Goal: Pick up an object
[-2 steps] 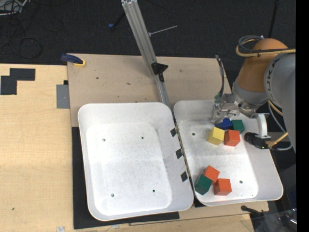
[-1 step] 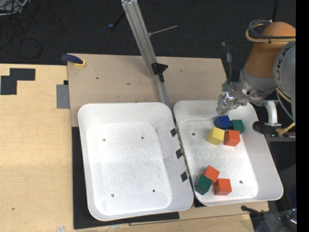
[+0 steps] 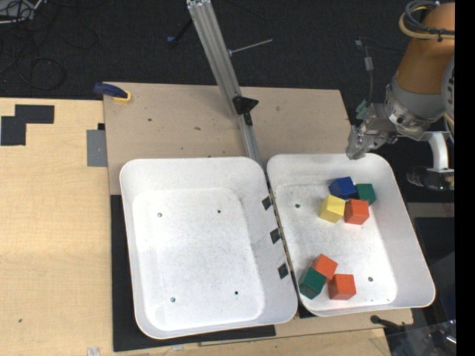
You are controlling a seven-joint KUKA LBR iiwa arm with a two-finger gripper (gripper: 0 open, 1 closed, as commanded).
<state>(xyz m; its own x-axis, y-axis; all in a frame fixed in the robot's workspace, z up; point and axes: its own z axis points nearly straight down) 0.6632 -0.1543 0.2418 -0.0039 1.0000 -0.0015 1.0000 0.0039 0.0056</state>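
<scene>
Nearest you, the two white bins sit side by side on the bench. Your left bin (image 3: 197,251) shows a speckled white floor with a few small dark dots. Your right bin (image 3: 401,273) holds all the blocks.

At the near end of the right bin you have three blocks bunched together: a dark green block (image 3: 312,282) at the left, an orange block (image 3: 324,265) touching it on its far side, and a red-orange cube (image 3: 342,285) just to the right. Toward the far end sits a second cluster: a blue block (image 3: 342,187), a green cube (image 3: 365,193) touching its right side, a yellow cube (image 3: 332,208) nearer you, and an orange cube (image 3: 356,211) beside the yellow one. All look like plain painted blocks with flat faces; no writing or label can be read on them.

Black clips (image 3: 274,235) run along the seam between the bins. Under the bins you see a brown board (image 3: 178,124), with pale wood-grain bench (image 3: 52,221) to the left carrying black patches. An aluminium rail (image 3: 217,50) slants up from the far edge of the bins. The background beyond is dark, with loose cables.

Your gripper (image 3: 358,146) hangs over the far rim of the right bin, well apart from the blocks. Its tip looks narrow and grey, but whether the fingers are open or closed cannot be told.
</scene>
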